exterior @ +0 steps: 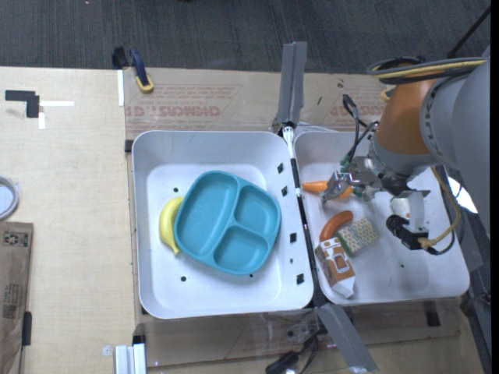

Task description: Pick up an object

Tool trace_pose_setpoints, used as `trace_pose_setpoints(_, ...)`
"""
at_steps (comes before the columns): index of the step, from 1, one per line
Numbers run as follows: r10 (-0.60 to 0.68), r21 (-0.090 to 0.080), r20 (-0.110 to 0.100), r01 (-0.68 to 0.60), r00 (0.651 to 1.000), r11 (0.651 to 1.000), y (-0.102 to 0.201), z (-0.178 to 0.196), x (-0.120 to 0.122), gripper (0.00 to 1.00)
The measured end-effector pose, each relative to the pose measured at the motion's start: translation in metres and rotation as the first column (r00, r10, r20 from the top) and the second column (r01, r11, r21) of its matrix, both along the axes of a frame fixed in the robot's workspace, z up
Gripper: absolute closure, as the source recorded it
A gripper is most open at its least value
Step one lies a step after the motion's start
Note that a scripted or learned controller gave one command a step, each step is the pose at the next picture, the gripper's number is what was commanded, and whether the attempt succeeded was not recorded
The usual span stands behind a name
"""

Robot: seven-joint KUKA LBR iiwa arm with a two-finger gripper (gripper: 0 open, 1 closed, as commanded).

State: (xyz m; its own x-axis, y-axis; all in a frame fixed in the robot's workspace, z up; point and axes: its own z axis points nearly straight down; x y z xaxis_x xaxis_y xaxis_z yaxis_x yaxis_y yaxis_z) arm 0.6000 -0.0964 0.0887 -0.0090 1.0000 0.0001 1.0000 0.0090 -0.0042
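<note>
My gripper (341,188) is low in the right bin (405,283), near its left wall, right at an orange carrot (314,186) that lies against that wall. Just below it a red-orange sausage-shaped piece (335,224) lies at a slant. A green speckled sponge block (357,234) sits next to that piece. A brown and white packet (337,266) lies at the bin's front left. The arm's grey body and orange band (405,123) cover the bin's back right.
The left bin (148,287) holds a blue three-compartment plate (228,222) with a yellow banana (168,224) tucked along its left side. A grey divider post (292,84) stands between the bins at the back. Black cables (421,236) hang off the wrist.
</note>
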Motion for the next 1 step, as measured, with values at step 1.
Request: trace_pose_setpoints(1,-0.002,0.000,-0.003,0.002,1.000,1.000,-0.0014,0.0065,-0.0002,1.00)
